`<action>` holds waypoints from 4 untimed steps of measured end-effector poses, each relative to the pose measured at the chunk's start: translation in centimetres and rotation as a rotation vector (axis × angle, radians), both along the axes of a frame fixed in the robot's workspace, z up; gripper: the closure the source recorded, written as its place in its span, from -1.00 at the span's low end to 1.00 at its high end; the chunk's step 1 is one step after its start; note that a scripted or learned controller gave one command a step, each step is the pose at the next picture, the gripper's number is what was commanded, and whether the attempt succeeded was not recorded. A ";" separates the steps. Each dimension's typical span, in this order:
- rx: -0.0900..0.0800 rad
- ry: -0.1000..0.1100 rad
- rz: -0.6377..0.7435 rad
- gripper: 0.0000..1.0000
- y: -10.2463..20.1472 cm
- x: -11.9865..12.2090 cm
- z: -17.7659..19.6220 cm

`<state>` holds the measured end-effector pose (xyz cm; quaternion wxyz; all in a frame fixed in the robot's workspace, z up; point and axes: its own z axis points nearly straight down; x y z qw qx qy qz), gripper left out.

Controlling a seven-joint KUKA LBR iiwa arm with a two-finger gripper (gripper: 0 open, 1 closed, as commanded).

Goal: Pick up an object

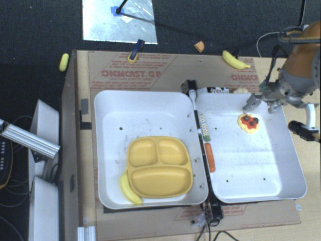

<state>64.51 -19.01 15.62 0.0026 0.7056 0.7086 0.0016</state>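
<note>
"chemcast gp" printed on the bench board (131, 74), two white bins (150, 104), two bananas (129, 189), one toy pizza (249, 123) in right-hand bin below the spread, empty pincer (262, 103).

Light is even and fairly bright from overhead. The white bins (150, 104) look slightly washed out, and glare marks the foil sheet (119, 14) at upper left. Shadows are soft; the whole frame is mildly blurred.

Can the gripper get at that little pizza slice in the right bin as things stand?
Probably yes: the gripper hangs just above the toy pizza slice, which lies alone on the right bin floor, nothing between them.
</note>
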 end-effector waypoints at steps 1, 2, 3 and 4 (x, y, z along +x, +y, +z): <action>0.001 0.006 -0.003 -1.00 -1.7 -1.0 -7.3; 0.000 0.001 0.000 -1.00 -1.6 1.4 -2.3; 0.001 0.005 -0.002 -1.00 -1.4 -0.7 -6.7; 0.001 0.006 -0.001 1.00 -1.5 -0.7 -5.5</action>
